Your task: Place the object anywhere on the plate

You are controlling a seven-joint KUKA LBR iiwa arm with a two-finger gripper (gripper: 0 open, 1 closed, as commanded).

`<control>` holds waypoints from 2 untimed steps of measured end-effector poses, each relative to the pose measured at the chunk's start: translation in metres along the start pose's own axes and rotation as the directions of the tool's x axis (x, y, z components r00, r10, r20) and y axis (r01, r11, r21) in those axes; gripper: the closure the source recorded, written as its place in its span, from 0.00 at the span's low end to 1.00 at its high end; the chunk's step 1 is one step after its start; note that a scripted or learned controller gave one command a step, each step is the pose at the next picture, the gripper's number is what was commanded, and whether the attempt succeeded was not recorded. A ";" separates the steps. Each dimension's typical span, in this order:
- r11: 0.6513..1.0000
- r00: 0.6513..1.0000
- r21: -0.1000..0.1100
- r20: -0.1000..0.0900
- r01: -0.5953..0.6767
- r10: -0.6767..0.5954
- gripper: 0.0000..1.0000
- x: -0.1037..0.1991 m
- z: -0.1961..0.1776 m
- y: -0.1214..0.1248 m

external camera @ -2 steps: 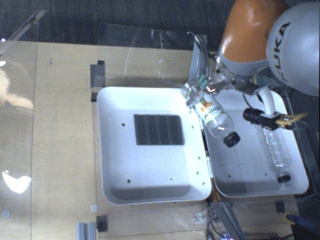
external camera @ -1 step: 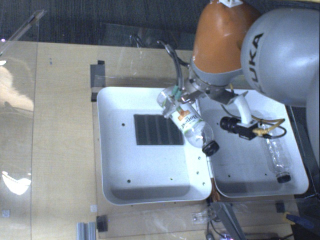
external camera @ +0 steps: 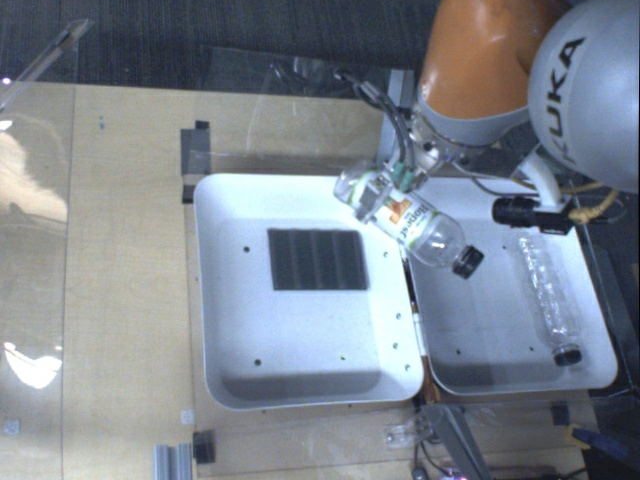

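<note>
A wooden bench (external camera: pixel 110 298) carries two shallow white bins side by side, seen from above at a slant. The grey arm (external camera: pixel 585 78), with its orange band (external camera: pixel 480 38), reaches in from the upper right and looms over the back of the right bin (external camera: pixel 500 353). The left bin (external camera: pixel 300 368) holds a dark, ribbed rectangular plate (external camera: pixel 317 260) lying flat near its centre.

Just right of the plate and slightly behind it, a clear plastic bottle (external camera: pixel 405 220) with an orange-and-white label hangs tilted over the seam where the two bins meet, its black cap (external camera: pixel 467 261) pointing down and right, over the right bin. The gripper (external camera: pixel 400 180) sits at the bottle's upper end and appears to be clamped on it there, though the fingers themselves are small and partly lost among cables and glare.

Well right of the plate, a second clear bottle (external camera: pixel 547 293) lies on its side along the right bin's far edge, its dark cap toward the front. A black cylindrical fitting (external camera: pixel 528 212) juts from the arm just behind that bottle.

A clear acrylic sheet (external camera: pixel 40 218) covers the bench to the left of the plate.
</note>
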State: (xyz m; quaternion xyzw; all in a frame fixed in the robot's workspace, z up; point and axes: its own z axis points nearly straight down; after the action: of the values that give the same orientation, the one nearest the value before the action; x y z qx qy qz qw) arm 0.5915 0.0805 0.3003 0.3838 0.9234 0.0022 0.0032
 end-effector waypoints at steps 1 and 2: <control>1.000 1.000 0.000 0.000 0.000 0.000 0.00 0.000 0.000 0.000; 1.000 1.000 -0.007 0.005 0.001 -0.001 1.00 -0.001 -0.012 0.002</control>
State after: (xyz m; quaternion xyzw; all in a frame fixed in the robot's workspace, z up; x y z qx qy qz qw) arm 0.5934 0.0813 0.3125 0.3832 0.9236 0.0047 0.0067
